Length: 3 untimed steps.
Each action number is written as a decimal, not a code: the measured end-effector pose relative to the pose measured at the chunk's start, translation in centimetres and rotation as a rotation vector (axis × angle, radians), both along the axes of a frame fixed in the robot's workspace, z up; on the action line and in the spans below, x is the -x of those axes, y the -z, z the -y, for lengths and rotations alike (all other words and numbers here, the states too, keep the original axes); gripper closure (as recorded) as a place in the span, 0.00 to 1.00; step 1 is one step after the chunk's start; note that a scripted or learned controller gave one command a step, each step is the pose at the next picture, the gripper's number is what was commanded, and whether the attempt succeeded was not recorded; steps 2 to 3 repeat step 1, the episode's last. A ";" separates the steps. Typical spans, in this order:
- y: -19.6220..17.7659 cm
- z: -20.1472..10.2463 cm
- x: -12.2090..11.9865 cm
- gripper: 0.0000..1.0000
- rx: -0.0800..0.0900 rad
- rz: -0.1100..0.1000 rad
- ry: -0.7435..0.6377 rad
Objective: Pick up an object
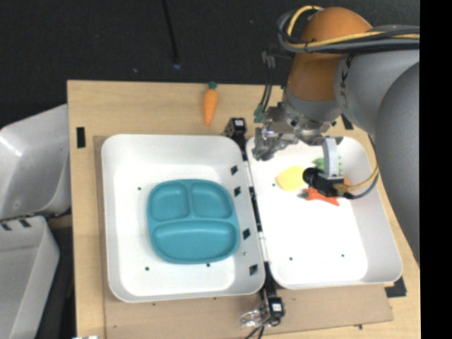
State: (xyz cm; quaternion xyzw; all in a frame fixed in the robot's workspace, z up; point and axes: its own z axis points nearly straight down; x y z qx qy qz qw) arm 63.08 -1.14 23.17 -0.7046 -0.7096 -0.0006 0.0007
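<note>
My gripper (264, 145) hangs over the far left corner of the right bin (332, 260), close to the wall between the two bins. A flat yellow piece (287, 179) lies in that bin just right of and nearer than the gripper, apart from it. An orange piece (323, 198) lies further right, partly covered by the wrist's hardware. A small green bit (319, 164) peeks out beside it. Nothing is visibly held.
A blue divided plate (192, 219) lies in the middle of the left bin (120, 189). A toy carrot (210, 103) lies on the bare bench beyond the bins. The big grey arm (381, 69) covers the right bin's far right corner.
</note>
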 end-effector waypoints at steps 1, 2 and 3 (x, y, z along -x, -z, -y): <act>0.6 -5.1 -1.2 1.00 0.001 0.002 0.001; 0.6 -5.1 -1.2 1.00 0.001 0.002 0.001; 0.6 -5.1 -1.2 1.00 0.001 0.002 0.001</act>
